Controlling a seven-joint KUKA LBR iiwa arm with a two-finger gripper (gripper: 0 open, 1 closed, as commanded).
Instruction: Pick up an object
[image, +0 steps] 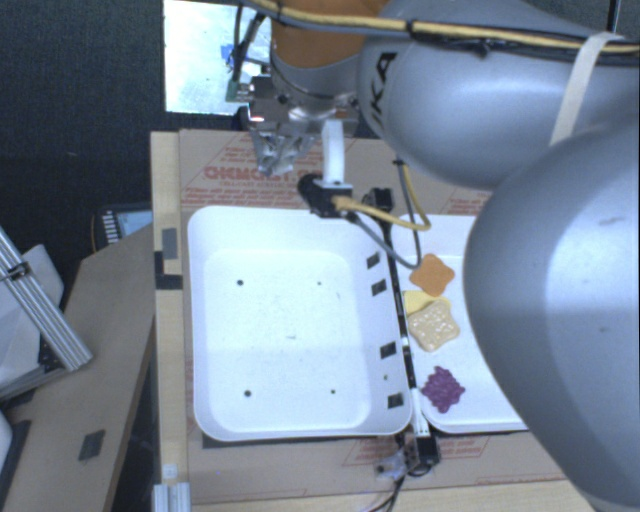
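Objects available for picking lie in the right-hand shallow white plastic bin, at centre right of the frame: a flat orange cracker-shaped piece, a small yellow piece just below and left of it, a pale tan square cracker with a dotted face touching or overlapping the yellow piece, and a purple bunch of grapes nearest the lower edge. All four sit close to the divider where the two bins meet, a line marked by small black clips. The left-hand shallow white plastic bin occupies the middle of the frame; its floor shows a few small dark dots. Both bins rest on a brown cardboard sheet with red printing laid over the bench. The grey arm with the orange band fills the upper right and right of the frame, hiding much of the right-hand bin. The two-finger gripper hangs at upper centre left, over the cardboard just beyond the far rim of the left-hand bin and well apart from the four objects. Nothing is seen between its fingers, and the jaw state cannot be determined at this resolution. A yellow cable runs from a black fitting near the bin's far rim.
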